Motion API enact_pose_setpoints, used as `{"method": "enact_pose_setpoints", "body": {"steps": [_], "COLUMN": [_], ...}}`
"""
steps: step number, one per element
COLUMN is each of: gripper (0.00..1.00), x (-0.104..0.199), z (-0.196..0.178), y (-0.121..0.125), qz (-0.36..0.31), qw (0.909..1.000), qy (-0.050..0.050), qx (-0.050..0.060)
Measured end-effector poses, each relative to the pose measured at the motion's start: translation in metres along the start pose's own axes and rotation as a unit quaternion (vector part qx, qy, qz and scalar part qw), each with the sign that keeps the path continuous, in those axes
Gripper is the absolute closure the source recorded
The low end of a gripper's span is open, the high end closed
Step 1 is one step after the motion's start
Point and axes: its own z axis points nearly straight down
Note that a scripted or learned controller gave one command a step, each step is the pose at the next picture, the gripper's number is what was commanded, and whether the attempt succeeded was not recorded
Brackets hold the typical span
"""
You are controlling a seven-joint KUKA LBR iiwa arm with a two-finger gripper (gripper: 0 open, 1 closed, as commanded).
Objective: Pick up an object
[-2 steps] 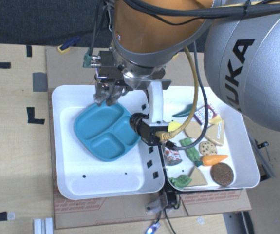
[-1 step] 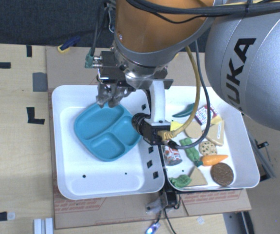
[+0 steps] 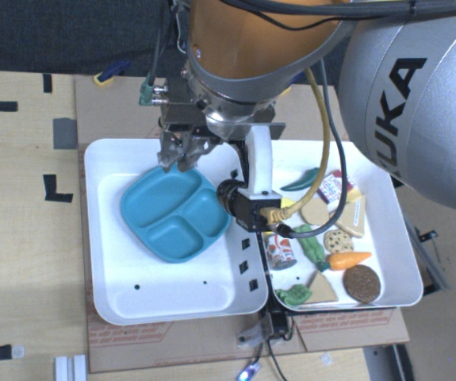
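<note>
- Two white bins (image 3: pixel 109 213) sit mid-frame; we see a blue plate (image 3: pixel 176 213) in the left one.
- We see the gripper (image 3: pixel 178 159) at the plate's top edge, but cannot tell its grip.
- Toy food (image 3: pixel 346 248) fills the right bin.

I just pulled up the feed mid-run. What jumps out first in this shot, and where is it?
The grey arm with its orange band dominates the top and right of the view, its gripper down at the far edge of the blue divided tray in the left bin. The right bin is crowded with small toy food: a carrot, a brown round cookie and green pieces.
</note>
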Motion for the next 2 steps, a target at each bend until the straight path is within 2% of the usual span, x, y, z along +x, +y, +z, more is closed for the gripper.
{"method": "enact_pose_setpoints", "body": {"steps": [1, 2], "gripper": [1.0, 1.0], "x": [-0.053, 0.0], "z": [-0.074, -0.069], "y": [0.0, 0.0], "qz": [0.004, 0.0], "qw": [1.0, 1.0], "qy": [0.002, 0.001], "qx": [-0.005, -0.002]}}
